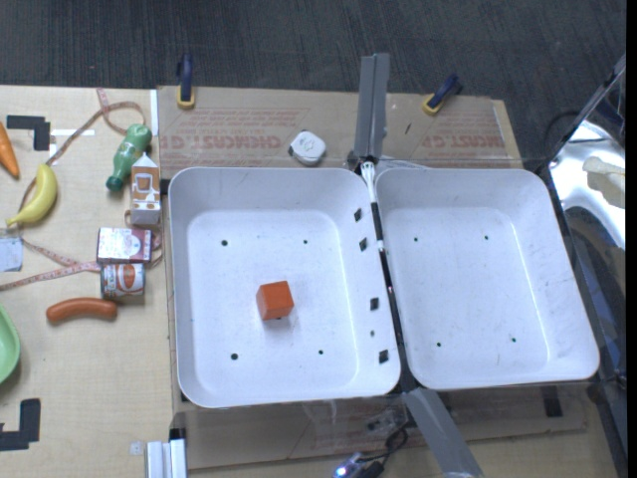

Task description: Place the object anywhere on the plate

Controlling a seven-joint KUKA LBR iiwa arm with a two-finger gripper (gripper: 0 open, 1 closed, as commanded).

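Note:
A small orange-red cube (275, 300) rests on the floor of the left white bin (199, 366), a little left of and below the bin's middle. It stands alone, with nothing touching it. The curved edge of a green plate (6, 344) pokes in at the far left edge of the bench, outside both bins.
The right white bin (557, 357) lies beside the left one, with a grey post (372, 108) behind their seam. Left of the bins lie a banana (35, 195), green bottle (129, 153), carton (145, 191), can (123, 280) and sausage (82, 311). A round white tape measure (308, 147) sits behind the left bin.

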